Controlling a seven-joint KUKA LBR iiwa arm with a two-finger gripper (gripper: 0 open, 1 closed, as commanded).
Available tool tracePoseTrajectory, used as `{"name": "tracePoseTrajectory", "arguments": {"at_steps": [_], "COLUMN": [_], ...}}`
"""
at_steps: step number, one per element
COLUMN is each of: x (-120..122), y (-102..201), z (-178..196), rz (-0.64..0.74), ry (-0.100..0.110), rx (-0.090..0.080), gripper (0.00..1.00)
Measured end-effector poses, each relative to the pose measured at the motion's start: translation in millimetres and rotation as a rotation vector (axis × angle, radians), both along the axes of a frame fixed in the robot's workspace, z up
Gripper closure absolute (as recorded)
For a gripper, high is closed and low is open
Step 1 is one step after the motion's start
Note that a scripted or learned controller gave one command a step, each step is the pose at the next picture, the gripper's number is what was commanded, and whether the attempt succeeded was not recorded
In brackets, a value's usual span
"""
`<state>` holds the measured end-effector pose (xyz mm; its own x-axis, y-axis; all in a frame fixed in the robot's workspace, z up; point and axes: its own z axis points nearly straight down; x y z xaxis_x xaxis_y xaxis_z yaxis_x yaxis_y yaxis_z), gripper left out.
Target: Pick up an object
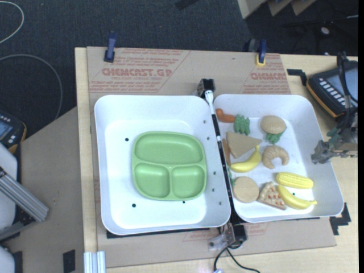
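While gripper hangs at right bin's right rim, can't tell jaw state from camera view. Nearest food, corn cob & banana, lies just left and below, apart from it. Left bin w/ green tray.

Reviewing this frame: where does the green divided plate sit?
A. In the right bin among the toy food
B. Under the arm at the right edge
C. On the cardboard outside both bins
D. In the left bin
D: the green divided plate lies flat in the left bin, while the toy food is in the right bin.
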<state>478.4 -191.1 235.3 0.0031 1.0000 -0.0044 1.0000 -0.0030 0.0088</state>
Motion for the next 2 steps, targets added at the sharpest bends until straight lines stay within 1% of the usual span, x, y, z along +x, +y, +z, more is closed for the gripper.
{"name": "tracePoseTrajectory", "arguments": {"at_steps": [1,2], "x": [1.7,2.5], "y": [1.2,1.0], "z": [4.2,14.4], "rz": [0.003,0.004], "ry": [0.004,0.001], "rx": [0.001,0.0], "gripper": [1.0,1.0]}}
